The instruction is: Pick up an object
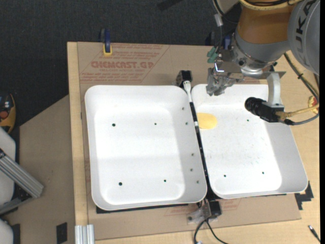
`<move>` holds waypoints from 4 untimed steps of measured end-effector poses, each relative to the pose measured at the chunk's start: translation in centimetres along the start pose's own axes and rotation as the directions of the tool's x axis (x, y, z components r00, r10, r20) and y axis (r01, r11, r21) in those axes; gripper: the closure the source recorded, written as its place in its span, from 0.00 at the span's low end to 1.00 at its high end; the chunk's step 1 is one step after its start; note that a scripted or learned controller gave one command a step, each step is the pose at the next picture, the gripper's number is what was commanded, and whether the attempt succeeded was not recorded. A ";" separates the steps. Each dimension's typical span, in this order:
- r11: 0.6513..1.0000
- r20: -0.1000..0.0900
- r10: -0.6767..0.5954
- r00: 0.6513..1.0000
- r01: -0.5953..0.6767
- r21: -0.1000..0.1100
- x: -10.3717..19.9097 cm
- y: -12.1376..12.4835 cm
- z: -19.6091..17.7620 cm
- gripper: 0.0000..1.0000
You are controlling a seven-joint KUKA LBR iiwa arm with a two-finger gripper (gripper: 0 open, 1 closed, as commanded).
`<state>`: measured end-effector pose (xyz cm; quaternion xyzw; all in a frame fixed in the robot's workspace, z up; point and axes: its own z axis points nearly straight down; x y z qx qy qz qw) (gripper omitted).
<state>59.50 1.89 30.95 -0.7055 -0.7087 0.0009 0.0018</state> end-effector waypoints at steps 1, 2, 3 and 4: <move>1.000 0.001 0.001 1.000 -0.001 -0.009 2.6 -0.7 -4.2 1.00; 1.000 0.007 0.016 1.000 -0.016 -0.011 -11.9 -0.9 -7.1 1.00; 1.000 0.001 0.000 1.000 0.000 -0.002 -5.8 3.8 -1.3 1.00; 1.000 0.000 0.003 1.000 -0.003 -0.002 -4.2 1.7 -3.5 1.00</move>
